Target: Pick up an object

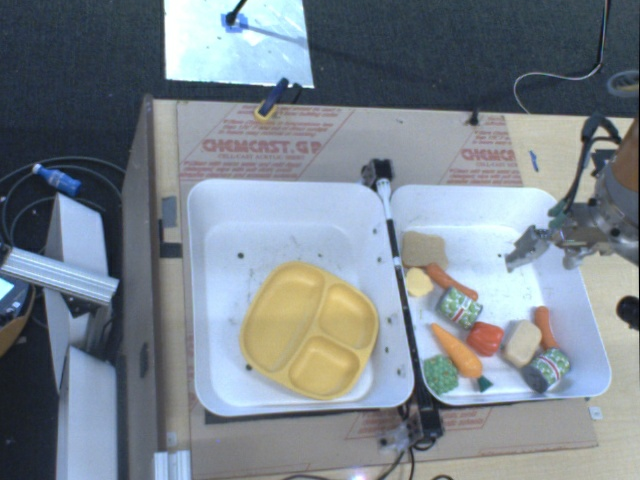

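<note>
The hand [527,248] hangs over the back-right part of the right bin [480,213], and whether it is wide or narrow I cannot tell, since its tips blur against the white wall. The pickable toys crowd the bin's front half, from the orange carrot [457,347] to the red-banded can [459,308] and grey can [546,368], well apart from the hand. Packed this tightly, a descent could land between neighbours, nudge them aside and close on nothing; the arm is cut off at the bin's right.
</note>
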